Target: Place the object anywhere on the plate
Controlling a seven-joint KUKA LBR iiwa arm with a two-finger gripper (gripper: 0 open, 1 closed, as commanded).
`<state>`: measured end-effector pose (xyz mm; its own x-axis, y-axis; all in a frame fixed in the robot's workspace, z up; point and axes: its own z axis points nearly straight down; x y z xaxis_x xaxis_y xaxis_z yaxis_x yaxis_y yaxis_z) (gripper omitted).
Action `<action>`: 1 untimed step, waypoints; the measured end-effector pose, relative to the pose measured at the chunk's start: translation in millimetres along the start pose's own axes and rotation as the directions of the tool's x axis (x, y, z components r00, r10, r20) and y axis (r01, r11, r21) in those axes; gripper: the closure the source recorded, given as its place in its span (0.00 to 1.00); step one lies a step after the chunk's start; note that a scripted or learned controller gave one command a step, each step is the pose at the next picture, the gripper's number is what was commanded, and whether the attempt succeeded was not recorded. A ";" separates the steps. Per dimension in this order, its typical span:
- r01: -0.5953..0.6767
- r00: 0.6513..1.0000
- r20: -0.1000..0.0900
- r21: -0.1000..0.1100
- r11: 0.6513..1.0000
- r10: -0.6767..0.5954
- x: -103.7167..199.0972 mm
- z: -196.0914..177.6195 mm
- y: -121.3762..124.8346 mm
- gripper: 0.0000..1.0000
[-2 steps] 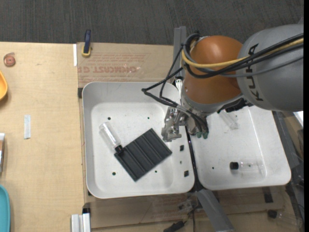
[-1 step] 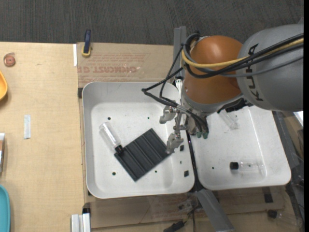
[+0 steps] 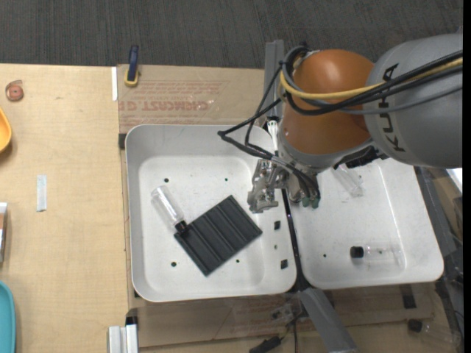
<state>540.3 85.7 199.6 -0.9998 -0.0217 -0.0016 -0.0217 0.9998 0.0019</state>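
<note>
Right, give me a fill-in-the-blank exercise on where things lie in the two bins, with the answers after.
1. The flat black ribbed plate lies in the ____ white bin in the camera view.
2. The clear plastic tube with a black cap lies by the plate's ____ corner.
3. The small clear vial with a dark end lies in the ____ bin.
4. The gripper hangs near the ____ between the two bins.

Answers: left; left; right; divide
</note>
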 end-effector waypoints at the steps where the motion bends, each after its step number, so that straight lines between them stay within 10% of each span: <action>1: 0.000 1.000 0.000 0.000 1.000 0.000 0.0 0.0 -0.1 0.00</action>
<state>540.3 85.6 199.5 -0.9998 -0.0219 -0.0015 -0.0219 0.9998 0.0017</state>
